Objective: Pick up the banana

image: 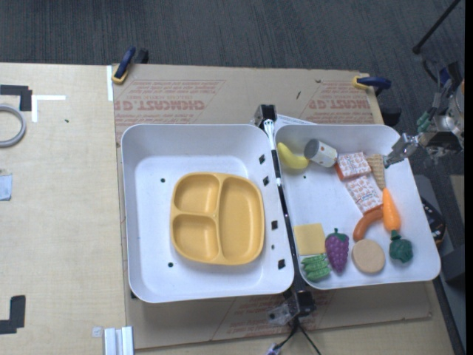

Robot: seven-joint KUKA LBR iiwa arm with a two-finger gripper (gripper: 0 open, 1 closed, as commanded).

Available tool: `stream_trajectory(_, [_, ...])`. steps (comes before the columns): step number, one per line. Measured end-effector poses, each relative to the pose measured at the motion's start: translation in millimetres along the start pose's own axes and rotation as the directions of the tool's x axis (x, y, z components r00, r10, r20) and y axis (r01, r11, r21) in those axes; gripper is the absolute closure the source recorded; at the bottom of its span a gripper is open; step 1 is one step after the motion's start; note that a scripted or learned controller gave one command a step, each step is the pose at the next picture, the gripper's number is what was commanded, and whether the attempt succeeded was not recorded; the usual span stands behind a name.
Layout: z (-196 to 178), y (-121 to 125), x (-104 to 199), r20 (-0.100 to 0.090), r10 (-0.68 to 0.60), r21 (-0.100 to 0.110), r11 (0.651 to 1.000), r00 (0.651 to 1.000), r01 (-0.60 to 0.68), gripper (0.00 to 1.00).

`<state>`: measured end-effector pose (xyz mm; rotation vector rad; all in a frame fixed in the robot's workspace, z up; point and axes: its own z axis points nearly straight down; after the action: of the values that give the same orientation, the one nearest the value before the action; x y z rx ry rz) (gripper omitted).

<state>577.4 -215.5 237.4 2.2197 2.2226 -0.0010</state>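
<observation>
A: Start with the big picture. What does the arm have to work with?

B: A wooden worktop with a cardboard sheet on it, and two shallow white bins side by side. The left bin holds a yellow divided tray. The right bin holds the toy food, and the floor around is dark carpet.

A: And the banana?

B: The banana lies in the far left corner of the right bin, just beside the wall shared by the bins. A grey and white cylinder sits right next to it on its other side, close enough that I cannot tell whether they touch.

A: How will it handle?

B: It looks like a small plastic toy, so I judge it light, stiff and rather smooth. The curve could let it roll or slip out of a pinch. I would take hold across the thick middle, with the fingers straddling the narrow width.

A: Is there room?

B: It's tight. The wall crowds one side and the cylinder the other, so a straight descent from above seems the safest.

A: Where is the end effector?

B: The end effector hangs at the right bin's far right edge, near the crackers, well apart from the banana. It is too small and blurred for me to tell how it is set. Nothing shows in it.
</observation>
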Motion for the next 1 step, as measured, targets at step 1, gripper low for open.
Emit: stream_trajectory(1, [14.7, 64.5, 54.0, 0.001, -0.015, -0.001, 1.0, 1.0, 0.015, 0.0])
